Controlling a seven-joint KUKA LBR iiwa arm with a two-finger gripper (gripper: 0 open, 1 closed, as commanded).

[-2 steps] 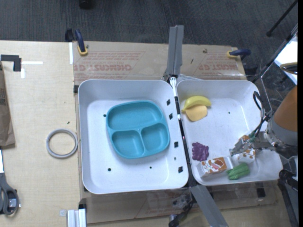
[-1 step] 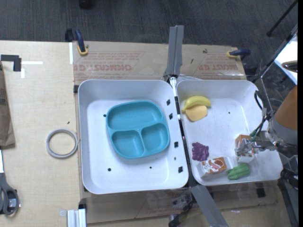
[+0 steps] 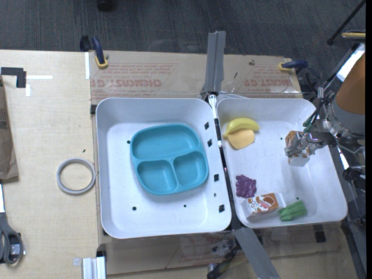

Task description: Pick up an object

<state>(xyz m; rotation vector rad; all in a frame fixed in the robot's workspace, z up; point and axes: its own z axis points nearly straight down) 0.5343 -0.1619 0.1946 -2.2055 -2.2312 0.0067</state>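
The right bin point(image 3: 325, 182) holds several small objects. A yellow banana point(image 3: 242, 124) lies at its far left with an orange-yellow piece point(image 3: 241, 139) touching it. A purple bunch of grapes point(image 3: 246, 185) sits lower down. Beside the grapes, at the near edge, are a white-and-red carton point(image 3: 263, 205) and a green piece point(image 3: 292, 210). My gripper point(image 3: 298, 148) hangs low over the right side of this bin, apart from all of these. A brownish patch shows on the gripper's left side, and I cannot tell what it is.
The left bin point(image 3: 110, 185) holds a blue divided plate point(image 3: 169, 158). On the wooden bench to the left lie a ring of tape point(image 3: 75, 175) and scissors point(image 3: 9, 246). A grey bar point(image 3: 215, 63) runs back from between the bins.
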